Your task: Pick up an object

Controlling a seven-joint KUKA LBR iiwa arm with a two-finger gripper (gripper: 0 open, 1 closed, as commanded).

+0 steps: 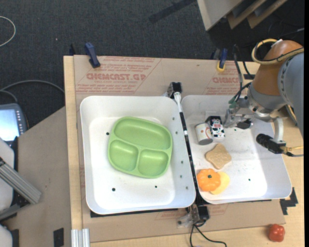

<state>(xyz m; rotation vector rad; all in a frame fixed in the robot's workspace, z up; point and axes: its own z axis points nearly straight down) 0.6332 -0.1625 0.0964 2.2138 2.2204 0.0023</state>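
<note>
Hovering claw [216, 126] over right bin's [270, 188] far-left corner, grip impossible to tell; toast slice [218, 156] looking light, stiff, best pinched edgewise.

My bench [145, 72] is a pale wooden board covered with a brown protective sheet [116, 73] printed in red lettering (the word CHEMCAST can be read). Two blue clamps [91, 54] pin its far edge. Around it lies dark grey carpet [96, 24], with a thin cable [7, 29] curling at the far left. A metal rail [19, 185] sits at the left, a cardboard box [236, 12] beyond the far edge. Light is even and soft.
</note>
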